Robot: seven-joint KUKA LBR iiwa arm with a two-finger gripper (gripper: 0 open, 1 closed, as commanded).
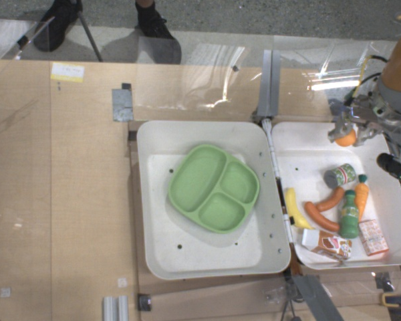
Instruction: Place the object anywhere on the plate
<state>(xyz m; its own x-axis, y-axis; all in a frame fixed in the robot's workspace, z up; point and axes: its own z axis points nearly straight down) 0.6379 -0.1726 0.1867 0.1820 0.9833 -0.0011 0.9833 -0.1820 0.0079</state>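
The jaws point(347, 131) hung over the far part of the right bin point(301, 154), closed around a small orange ball-like object point(347, 138) that showed between the metal fingers. Whether the object was lifted clear of the bin floor or resting on it I could not tell.

Nearer than the orange object, in the same bin, lay a heap of toy food. Closest to it was a small can point(341, 175) with a red and green label, lying on its side. Just beside the can a carrot point(362, 196) pointed towards me, and a green bottle point(349, 215) lay against it. Two sausages point(323, 209) crossed each other on the bottle's left, and a yellow banana point(292, 208) lay beyond them, close to the wall between the bins. At the near edge sat a flat printed packet point(334, 246) and a small pink carton point(373, 237).

Well to the left of the orange object, the left bin point(154, 246) held only a green plate point(214, 188) with three compartments, sitting about in the middle, with nothing on it. Both bins rested on the pale wooden surface point(53, 179).
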